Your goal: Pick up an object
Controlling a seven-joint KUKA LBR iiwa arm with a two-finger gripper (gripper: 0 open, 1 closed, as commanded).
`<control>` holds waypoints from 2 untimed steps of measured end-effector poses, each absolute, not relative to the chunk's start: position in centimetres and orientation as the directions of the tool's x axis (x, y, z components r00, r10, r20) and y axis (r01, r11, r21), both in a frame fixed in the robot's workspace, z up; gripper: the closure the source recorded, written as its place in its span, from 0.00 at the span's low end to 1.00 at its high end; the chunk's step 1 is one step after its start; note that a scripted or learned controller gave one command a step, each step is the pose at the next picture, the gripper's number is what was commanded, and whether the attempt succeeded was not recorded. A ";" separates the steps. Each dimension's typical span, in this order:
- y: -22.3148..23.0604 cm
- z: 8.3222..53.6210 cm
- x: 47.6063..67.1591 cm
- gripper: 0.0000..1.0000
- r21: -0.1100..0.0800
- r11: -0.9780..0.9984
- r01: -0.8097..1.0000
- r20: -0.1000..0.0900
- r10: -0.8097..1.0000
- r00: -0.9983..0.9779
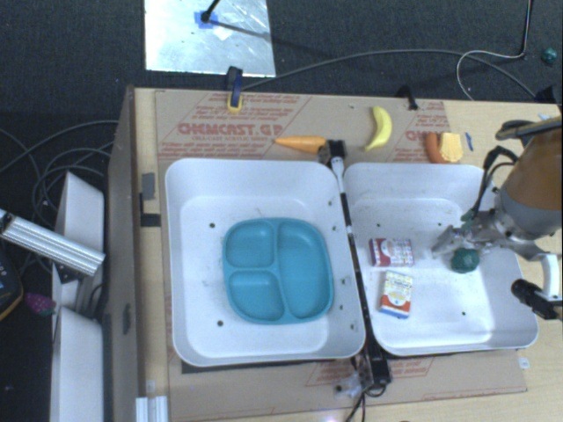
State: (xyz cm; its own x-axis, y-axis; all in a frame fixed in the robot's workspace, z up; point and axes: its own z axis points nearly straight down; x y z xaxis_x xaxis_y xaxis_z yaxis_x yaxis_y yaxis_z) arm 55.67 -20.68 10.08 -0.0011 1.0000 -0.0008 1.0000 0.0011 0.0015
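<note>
The gripper (457, 246) sits low in the right bin (422, 328), over a green ball (465, 260); its grip state cannot be told. Two small boxes (391, 252) lie to its left. Judgement: centre on the ball, close, lift straight.

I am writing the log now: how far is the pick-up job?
Done: the hand is low in the right bin, at the green ball. In hand: no grasp is visible. Left: grip it and lift; both small boxes lie untouched.
</note>
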 end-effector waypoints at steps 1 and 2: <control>-20.7 11.2 55.8 1.00 0.004 0.002 1.000 -0.001 1.000 -0.002; -20.7 19.2 58.0 1.00 0.005 0.004 1.000 -0.002 1.000 -0.004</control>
